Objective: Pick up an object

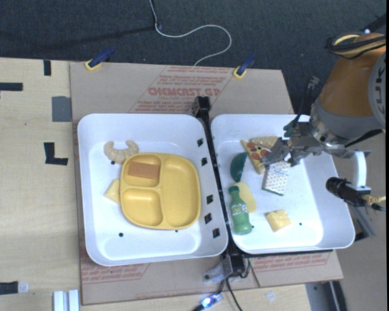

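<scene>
My gripper (282, 155) hangs low over the right bin (324, 232), near its back middle. Right under it lies a grey meshed piece (277, 179), like a small grater; I cannot tell whether they touch. A toy pizza slice (255, 149) sits just left of the gripper. Further left is a dark green piece (238, 166). Towards the front lie a green bottle (240, 211), a pale yellow piece (247, 195) beside it, and a yellow cheese wedge (278, 220).
The left bin (94, 238) holds a yellow divided plate (175, 203) with a brown slab (144, 169) in it, a tan croissant (120, 149) and a yellow wedge (112, 190). The arm (353, 96) enters from the right. A black part (340, 188) sticks out over the right bin's edge.
</scene>
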